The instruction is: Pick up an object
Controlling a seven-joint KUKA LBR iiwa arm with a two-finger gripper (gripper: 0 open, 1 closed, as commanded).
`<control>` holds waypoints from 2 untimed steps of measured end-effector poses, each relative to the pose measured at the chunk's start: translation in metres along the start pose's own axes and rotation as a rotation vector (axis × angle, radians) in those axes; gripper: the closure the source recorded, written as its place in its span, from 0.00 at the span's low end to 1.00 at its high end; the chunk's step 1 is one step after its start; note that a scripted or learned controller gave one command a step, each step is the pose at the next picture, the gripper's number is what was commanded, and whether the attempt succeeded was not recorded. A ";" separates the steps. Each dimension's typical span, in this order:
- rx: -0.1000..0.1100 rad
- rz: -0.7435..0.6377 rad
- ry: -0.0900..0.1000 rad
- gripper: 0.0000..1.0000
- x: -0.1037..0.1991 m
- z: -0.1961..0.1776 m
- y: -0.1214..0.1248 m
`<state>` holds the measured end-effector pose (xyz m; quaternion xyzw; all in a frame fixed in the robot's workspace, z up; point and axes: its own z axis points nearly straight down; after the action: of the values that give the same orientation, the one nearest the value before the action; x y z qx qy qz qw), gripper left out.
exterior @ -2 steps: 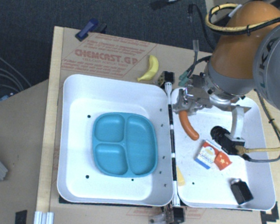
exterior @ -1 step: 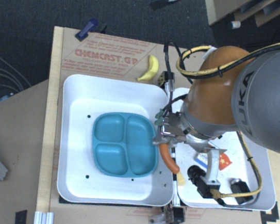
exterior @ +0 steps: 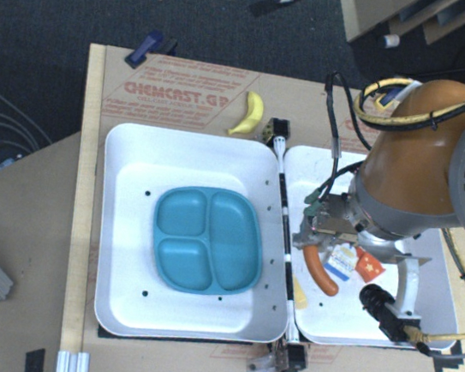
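- Orange-red sausage-shaped toy [exterior: 322,270] lies in the right white bin [exterior: 341,327], long axis running upper-left to lower-right.
- Pincer [exterior: 326,230] hangs above it; whether spread or pressed together cannot be told.

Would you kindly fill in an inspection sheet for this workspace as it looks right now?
Surface: bench with printed board, bearing two white bins side by side.
Job's things: left bin holds a blue divided plate; right bin holds a hot dog, a small white packet and an orange item, close together.
Clutter: banana on the bench behind the left bin; blue object at the bench's far left corner.
Grippers: gripper low over the right bin, above the hot dog; jaws hidden by the arm.
Cables: black cable along the bins' divide; yellow cable on the arm; loose cables on the floor at left.
Surroundings: dark carpet, metal rail lower left.
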<state>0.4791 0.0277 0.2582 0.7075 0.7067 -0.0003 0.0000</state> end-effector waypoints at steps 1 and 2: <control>-0.001 -0.001 0.001 1.00 -0.001 -0.008 0.000; -0.001 0.000 -0.001 1.00 -0.040 0.006 0.018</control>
<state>0.4967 -0.0126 0.2517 0.7075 0.7068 -0.0001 0.0006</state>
